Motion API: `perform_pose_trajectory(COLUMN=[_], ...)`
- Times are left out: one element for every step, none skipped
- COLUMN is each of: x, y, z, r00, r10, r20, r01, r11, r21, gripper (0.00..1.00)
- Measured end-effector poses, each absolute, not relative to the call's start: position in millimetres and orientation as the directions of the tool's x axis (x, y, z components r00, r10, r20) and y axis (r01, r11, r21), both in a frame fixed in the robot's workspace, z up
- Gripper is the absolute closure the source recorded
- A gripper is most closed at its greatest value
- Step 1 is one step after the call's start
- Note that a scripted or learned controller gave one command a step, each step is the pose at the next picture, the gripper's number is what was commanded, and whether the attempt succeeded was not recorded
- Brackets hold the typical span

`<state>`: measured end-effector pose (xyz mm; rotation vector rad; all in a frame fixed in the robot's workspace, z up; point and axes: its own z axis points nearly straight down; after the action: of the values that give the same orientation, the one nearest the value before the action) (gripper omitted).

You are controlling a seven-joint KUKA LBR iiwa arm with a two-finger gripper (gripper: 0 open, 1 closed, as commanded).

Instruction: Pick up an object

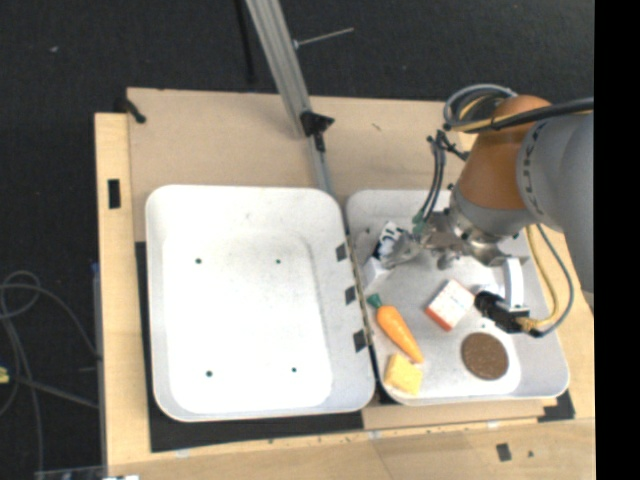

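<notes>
the grey arm with its orange band reaches into the right shallow white plastic bin (540, 373), and its fingers (400, 251) sit low near that bin's upper left corner, over a small dark-and-white object (388, 238) that is too blurred to identify. whether the fingers are spread or pressed together cannot be told from this angle. below the fingers, near the bin's left wall, lies an orange plastic carrot with a green tip (396, 330), and just below it a pale yellow block (403, 375) touches the carrot's thick end. to the lower right of the fingers rests a small white box with an orange-red side (449, 304); any print on it is unreadable. further down lies a round brown disc (485, 355). the left shallow white bin (240, 298) sits across the divider on the tan wooden surface (200, 138).
</notes>
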<state>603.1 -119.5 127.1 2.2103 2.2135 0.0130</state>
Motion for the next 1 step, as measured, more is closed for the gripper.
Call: perform_pose_trajectory(x=[603.7], y=[-120.6], z=[137.0], r00=[0.007], r10=[1.0], r20=[-0.003], r01=[1.0], r11=[-0.007], r21=[0.019], gripper=[1.0])
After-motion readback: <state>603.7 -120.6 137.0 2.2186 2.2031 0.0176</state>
